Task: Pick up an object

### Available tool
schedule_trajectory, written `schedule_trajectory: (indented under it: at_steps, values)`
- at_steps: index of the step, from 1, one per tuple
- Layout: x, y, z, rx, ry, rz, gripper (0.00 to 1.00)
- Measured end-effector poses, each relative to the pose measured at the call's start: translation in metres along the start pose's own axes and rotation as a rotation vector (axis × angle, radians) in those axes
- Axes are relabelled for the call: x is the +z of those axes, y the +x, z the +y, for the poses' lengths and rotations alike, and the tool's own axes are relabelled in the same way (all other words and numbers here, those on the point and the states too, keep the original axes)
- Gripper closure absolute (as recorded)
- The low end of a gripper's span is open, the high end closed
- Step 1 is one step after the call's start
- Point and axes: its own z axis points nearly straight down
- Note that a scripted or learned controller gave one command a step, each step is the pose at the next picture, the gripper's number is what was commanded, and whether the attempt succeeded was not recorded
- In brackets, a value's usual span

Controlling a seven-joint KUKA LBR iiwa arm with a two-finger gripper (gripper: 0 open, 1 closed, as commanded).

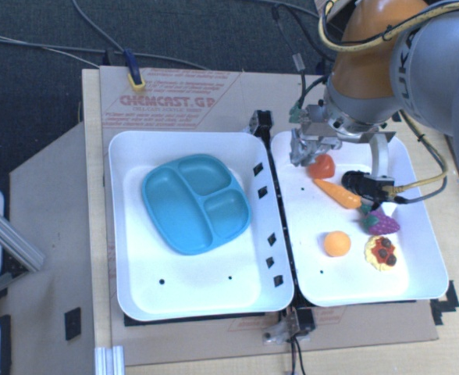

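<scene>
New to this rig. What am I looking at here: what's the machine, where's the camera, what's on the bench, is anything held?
One fixed camera looks down at a slant on a bench with two shallow white bins. The left bin holds a blue divided plate. The right bin holds toy food: a tomato, a carrot, purple grapes, an orange and a small pizza. The grey and orange arm reaches in from the right. Its end effector sits low in the right bin, just beside the tomato. I can't see anything between its fingers, so I wouldn't call anything held.

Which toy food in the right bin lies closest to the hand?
The red tomato, right beside the hand; the carrot, orange, grapes and pizza lie farther away.
</scene>
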Motion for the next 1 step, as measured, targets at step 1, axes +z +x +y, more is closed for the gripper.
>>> schedule_trajectory:
  at_steps: [1]
  values:
    - [-0.0099,0.0539,-0.0055,-0.001,-0.003,0.000,1.00]
